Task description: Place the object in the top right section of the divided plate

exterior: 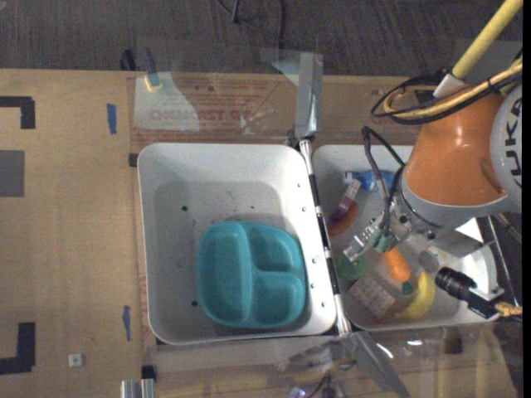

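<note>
A teal divided plate (249,274) lies in the left bin (166,181), toward its front right corner, with nothing in its sections. My gripper (367,243) hangs low over the left part of the right bin (473,259). It is above a pile of small things: a green item (352,267) just below it, an orange carrot (397,265), a yellow banana (421,298) and a brownish packet (371,295). I see nothing clearly held. The arm's orange band hides the bin's back right.
At the back of the right bin lie a blue item (365,178) and a purple and red item (346,201). A metal divider (319,222) separates the two bins. Clear plastic sheets stand behind the bins and in front of them.
</note>
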{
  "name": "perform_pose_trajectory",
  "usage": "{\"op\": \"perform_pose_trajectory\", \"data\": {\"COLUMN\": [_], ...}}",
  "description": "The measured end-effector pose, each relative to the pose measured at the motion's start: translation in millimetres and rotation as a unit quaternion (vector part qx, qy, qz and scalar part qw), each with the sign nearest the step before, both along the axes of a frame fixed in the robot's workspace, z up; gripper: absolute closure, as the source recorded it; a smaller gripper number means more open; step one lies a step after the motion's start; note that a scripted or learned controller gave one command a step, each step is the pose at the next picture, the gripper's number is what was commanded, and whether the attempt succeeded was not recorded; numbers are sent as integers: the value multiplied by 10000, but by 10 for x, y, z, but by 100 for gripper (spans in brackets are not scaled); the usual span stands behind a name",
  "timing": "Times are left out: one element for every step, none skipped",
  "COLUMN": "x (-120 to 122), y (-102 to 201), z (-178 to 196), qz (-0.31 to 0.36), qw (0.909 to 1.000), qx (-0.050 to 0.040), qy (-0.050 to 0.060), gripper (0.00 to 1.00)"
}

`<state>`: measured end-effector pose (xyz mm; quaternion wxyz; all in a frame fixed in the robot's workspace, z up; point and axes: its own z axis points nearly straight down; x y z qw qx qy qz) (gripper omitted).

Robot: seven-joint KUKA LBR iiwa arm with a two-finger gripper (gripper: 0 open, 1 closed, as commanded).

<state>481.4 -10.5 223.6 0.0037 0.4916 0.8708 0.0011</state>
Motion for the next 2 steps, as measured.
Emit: {"op": "perform_pose_trajectory", "data": {"x": [-21,-19], "y": [431,1264], "z": [-161,-206], "qz": [354,1624], "qw": [9994,9867], "qx": [9,3], "qy": [46,26], "gripper": [100,100]}}
